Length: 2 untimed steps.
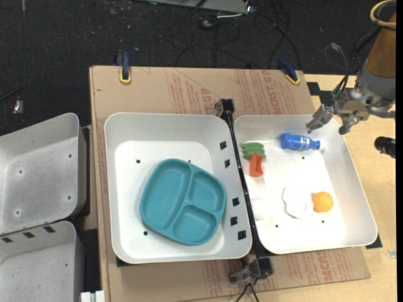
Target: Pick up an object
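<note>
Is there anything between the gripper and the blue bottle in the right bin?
Nothing visible. The gripper, fingers open, hangs at the right bin's far right corner, and the blue bottle lies just beside it with bare bin floor between.

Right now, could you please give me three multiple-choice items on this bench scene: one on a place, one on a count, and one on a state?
1. Where does the teal divided tray lie?
A. In the left bin
B. In the right bin
C. On the cardboard outside both bins

2. How many compartments does the teal divided tray have?
A. Two
B. Three
C. Five

3. How does the blue bottle rest?
A. Standing upright
B. Lying on its side
C. Held between the fingers

Answers:
1. A, since it sits on the floor of the left bin.
2. B, since its ridges mark off one large section and two smaller ones.
3. B, since its length lies flat on the floor of the right bin, with the gripper up by the bin's far right corner.
</note>
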{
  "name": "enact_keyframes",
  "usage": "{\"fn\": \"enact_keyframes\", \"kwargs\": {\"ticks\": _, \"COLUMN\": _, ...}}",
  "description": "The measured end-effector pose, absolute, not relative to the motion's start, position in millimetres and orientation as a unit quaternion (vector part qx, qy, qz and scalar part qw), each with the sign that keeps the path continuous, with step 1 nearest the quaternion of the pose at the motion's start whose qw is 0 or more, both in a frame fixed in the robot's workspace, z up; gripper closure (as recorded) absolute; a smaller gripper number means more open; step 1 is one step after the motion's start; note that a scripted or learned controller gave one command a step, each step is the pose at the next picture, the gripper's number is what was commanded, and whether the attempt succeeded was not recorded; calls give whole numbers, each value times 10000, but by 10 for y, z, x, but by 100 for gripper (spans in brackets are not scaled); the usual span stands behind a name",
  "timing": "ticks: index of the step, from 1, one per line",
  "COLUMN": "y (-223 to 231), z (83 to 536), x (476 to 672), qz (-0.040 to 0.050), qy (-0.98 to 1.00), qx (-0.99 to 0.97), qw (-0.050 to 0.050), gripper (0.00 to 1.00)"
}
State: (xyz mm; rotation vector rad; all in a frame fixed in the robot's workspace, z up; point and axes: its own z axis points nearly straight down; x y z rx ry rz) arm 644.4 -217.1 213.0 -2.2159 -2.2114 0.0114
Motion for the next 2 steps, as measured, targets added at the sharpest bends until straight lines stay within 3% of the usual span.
{"fn": "enact_keyframes", "kwargs": {"ticks": 1, "y": -2163, "z": 2223, "x": 6475, "qz": 0, "qy": -7076, "qx": -7066, "qw": -6, "gripper": 0}}
{"fn": "enact_keyframes", "kwargs": {"ticks": 2, "y": -2208, "z": 1772, "x": 6430, "qz": 11, "qy": -7068, "qx": -7074, "qw": 11, "gripper": 0}}
